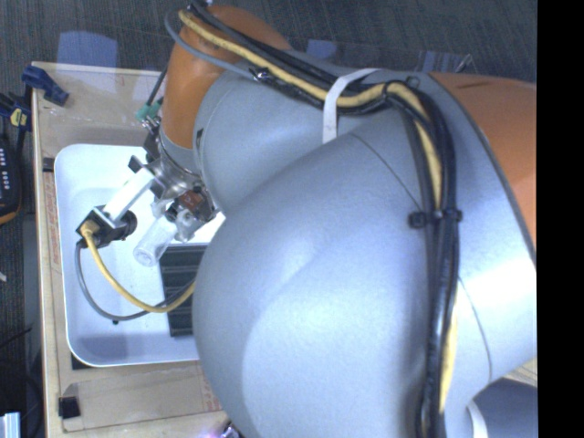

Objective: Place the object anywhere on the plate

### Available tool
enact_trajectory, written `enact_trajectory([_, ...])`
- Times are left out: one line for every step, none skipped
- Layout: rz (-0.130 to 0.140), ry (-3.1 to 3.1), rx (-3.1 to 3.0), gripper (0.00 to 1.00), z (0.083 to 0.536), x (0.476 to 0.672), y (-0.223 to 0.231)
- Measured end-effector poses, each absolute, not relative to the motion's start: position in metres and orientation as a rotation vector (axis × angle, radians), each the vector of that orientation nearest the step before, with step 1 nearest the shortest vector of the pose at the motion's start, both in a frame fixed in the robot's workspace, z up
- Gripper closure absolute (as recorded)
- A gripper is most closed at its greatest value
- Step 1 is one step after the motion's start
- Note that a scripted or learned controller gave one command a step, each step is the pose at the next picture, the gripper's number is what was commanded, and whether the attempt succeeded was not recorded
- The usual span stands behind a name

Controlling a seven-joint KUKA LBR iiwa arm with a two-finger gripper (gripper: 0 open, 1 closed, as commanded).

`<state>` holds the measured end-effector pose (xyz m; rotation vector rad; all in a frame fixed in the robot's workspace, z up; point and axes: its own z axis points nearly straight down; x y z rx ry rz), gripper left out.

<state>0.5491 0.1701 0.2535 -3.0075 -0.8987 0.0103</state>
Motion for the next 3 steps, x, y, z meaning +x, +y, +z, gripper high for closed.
enact_trajectory([0.010, -0.829, -3.027, 1.00, 0.238, 0.589, 0.120])
enact_trajectory([0.017, -0.865, -3.016, 1.00, 0.143, 0.639, 0.127])
enact_trajectory([-0.002, -0.688, -3.065, 1.00, 0.273, 0.643, 0.091])
